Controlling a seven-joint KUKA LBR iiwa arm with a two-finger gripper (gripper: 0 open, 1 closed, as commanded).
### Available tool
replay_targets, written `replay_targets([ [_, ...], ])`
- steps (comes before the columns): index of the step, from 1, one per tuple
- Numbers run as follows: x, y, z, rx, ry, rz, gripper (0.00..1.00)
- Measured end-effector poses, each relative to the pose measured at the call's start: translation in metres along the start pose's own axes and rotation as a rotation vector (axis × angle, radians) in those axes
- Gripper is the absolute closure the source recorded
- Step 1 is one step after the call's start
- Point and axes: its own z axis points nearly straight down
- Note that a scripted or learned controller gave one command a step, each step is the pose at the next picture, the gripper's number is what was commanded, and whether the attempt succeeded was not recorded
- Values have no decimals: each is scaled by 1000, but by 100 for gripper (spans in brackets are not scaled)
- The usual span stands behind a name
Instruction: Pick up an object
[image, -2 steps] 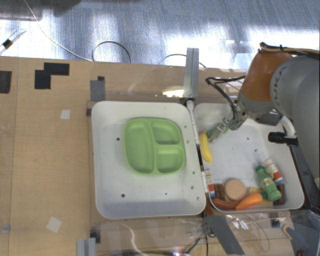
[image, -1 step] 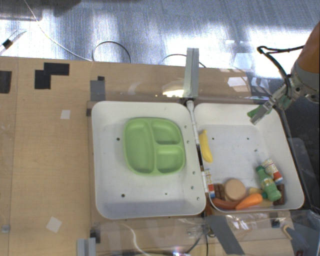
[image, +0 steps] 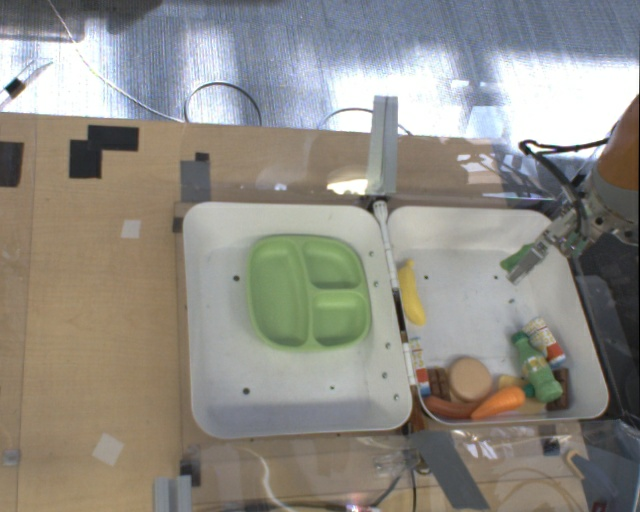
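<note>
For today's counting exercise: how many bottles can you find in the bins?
2, both in the right bin near its lower right corner: a green bottle and a white bottle beside it. More may be hidden among the clutter.

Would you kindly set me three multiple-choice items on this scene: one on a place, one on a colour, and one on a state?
1. Where does the banana lie?
A. in the left bin
B. in the right bin, by the divider
C. on the bench

2. What colour is the tray?
A. green
B. red
C. blue

3. How does the pincer stand?
A. pressed on the tray
B. over bare floor of the right bin, apart from the toys
C. outside both bins

Key: 1 B, the banana rests against the right bin's left wall. 2 A, the tray in the left bin is light green. 3 B, the pincer is over the upper right of that bin, the toy pile lying at its lower edge.
</note>
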Motion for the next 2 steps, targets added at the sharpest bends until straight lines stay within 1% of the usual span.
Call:
replay_targets([
  [1, 13, -10, 92, 1, 4, -7, 0],
  [2, 83, -81, 94, -6, -8, -53, 0],
])
